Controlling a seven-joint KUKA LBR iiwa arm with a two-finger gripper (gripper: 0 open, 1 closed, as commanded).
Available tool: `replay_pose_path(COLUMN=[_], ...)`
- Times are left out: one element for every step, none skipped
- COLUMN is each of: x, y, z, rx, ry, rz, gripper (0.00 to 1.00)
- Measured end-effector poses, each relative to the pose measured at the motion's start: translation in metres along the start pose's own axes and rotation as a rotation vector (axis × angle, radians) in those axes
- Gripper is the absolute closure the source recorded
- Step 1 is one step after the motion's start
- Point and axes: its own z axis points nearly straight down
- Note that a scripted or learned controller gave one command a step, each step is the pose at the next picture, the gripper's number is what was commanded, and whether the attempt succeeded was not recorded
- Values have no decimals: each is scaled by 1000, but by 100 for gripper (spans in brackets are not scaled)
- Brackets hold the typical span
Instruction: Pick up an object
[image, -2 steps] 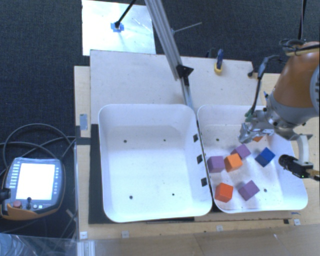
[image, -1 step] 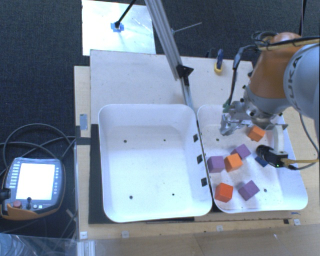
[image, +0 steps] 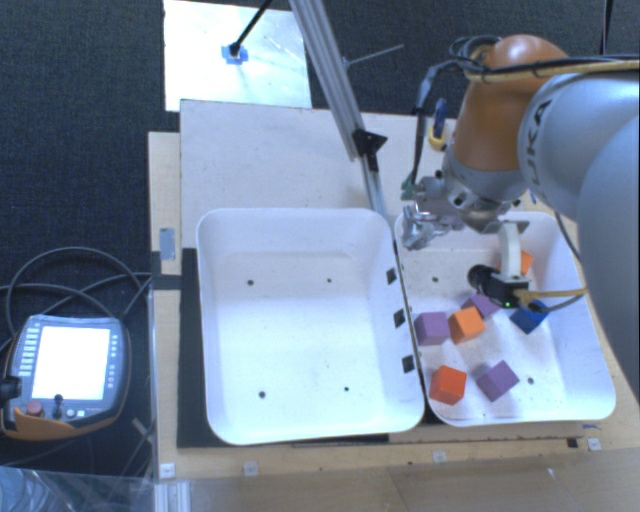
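Observation:
Several foam cubes lie in the right bin (image: 590, 400): a purple cube (image: 432, 327) beside an orange cube (image: 466, 324), another orange cube (image: 449, 384) and a purple cube (image: 497, 379) near the front, and a blue cube (image: 529, 318) to the right. A small purple piece (image: 483, 305) and an orange piece (image: 525, 263) are partly hidden by the wrist. My gripper (image: 415, 228) hangs over the bin's far left corner, above the divide between the bins, apart from every cube. Nothing shows in it.
The left bin (image: 215, 300) stands beside the right one, sharing a raised rim (image: 400, 320). A slanted metal pole (image: 340, 90) rises behind the bins close to the gripper. A teach pendant (image: 65, 375) lies off the bench at left.

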Motion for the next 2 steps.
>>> replay_pose_path(x=[41, 80], y=[27, 47], z=[-9, 2], rx=[-1, 1], ry=[-1, -1], rz=[2, 3], gripper=[100, 100])
